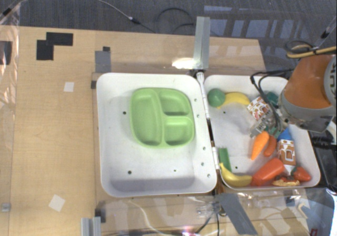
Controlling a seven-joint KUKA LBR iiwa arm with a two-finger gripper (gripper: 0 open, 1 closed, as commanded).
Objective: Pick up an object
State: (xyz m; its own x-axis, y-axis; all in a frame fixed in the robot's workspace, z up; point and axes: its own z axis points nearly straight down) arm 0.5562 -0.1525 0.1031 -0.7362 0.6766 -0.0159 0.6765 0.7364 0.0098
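Observation:
The right bin holds toy food. A green ball and a yellow banana lie at its far edge, with a red-and-white patterned carton beside them. An orange carrot lies in the middle. At the near edge are a second banana and a red-orange pepper. My gripper is low in this bin, just above the carrot's top and next to the patterned carton. The orange-banded wrist hides much of it.
The left bin holds a green divided plate. A blue-and-white carton, a small green piece and other red items crowd the right bin's near right corner. A metal post stands behind the bins.

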